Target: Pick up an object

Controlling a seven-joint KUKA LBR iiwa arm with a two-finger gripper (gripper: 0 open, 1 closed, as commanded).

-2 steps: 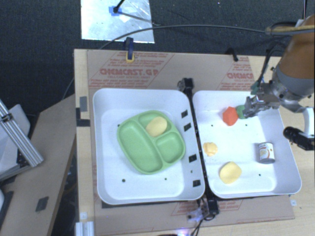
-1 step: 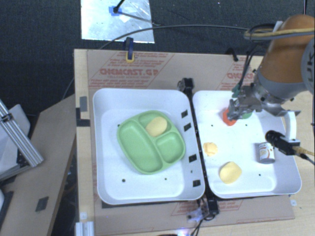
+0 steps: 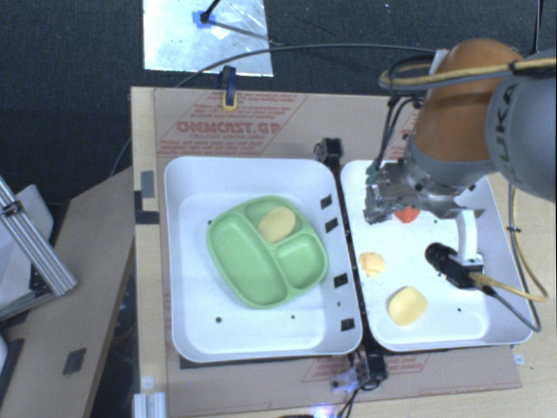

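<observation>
Tool [image 3: 379, 205] over right bin [image 3: 496, 325], grip state unclear; two yellow pieces [image 3: 406, 305] there; left bin [image 3: 196, 320] holds green tray [image 3: 248, 264].

The floor [image 3: 70, 50] around the bench is dark, w/ a rough carpet-like texture. At top a shiny silver sheet [image 3: 207, 23] lies on it, w/ a small blue mark near its middle and a thin black rod crossing it. The bench top is a brown board [image 3: 235, 120] w/ red printed letters, partly readable as "CHEMCAST GP". A blue-and-yellow clamp [image 3: 228, 85] sits at the board's far edge. At left there is a beige surface [image 3: 87, 259], and an aluminium rail [image 3: 35, 242] lies across it at a slant. Light is even, no hard shadows.
</observation>
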